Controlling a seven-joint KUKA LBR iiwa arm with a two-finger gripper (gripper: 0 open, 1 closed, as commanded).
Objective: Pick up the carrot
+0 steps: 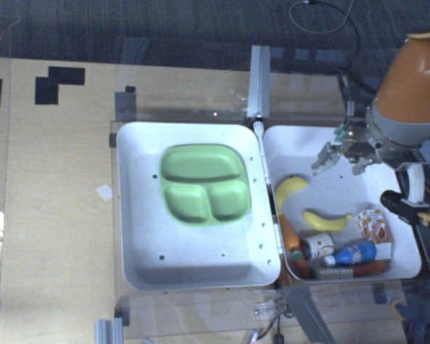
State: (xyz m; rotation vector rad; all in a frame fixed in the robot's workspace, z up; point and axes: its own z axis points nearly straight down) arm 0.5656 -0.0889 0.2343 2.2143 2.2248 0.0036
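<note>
Right bin (322, 138): far half is bare floor — open from above. Near half is crowded: carrot (289, 233) lies along the left wall, tight against the divider (266, 192), with a small can (318, 246) just beside its near end. Two bananas (291, 189) (327, 221) sit toward mid-bin, a bottle (352, 254) and a carton (375, 228) pack the near-right corner. Left bin (132, 213): green tray (203, 182) takes the centre — only a margin of floor around it.
</note>
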